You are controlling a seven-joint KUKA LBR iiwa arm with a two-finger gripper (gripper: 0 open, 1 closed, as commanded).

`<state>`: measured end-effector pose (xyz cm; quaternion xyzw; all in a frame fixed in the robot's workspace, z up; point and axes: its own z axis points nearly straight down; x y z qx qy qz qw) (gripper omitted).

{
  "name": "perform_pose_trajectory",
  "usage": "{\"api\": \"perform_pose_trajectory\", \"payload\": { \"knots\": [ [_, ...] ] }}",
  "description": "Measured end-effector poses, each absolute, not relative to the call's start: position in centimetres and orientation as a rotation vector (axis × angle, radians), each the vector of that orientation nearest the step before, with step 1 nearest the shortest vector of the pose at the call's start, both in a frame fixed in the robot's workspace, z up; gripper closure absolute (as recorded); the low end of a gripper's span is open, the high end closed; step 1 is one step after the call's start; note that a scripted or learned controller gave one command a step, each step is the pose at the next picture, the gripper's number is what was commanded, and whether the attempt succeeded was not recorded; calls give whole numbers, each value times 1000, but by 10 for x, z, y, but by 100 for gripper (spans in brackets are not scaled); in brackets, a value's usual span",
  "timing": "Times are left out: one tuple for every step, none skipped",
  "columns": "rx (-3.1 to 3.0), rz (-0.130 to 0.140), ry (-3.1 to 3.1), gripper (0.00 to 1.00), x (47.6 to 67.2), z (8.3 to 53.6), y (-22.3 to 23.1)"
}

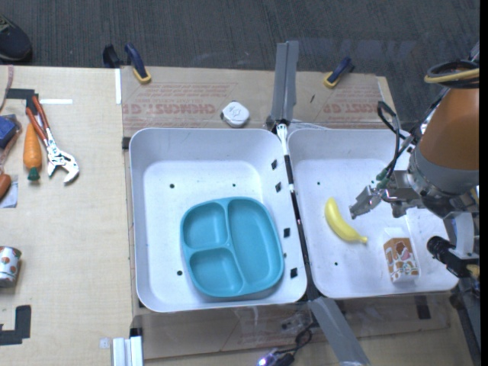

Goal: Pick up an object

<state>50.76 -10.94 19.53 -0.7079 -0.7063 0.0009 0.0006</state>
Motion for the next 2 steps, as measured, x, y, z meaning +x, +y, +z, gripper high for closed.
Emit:
{"api": "perform_pose_trajectory", "payload": {
  "knots": [
    [-2148,1,-2292,0,477,91,-184],
    [-2262,3,-2181,0,537,196,-192]
  ]
}}
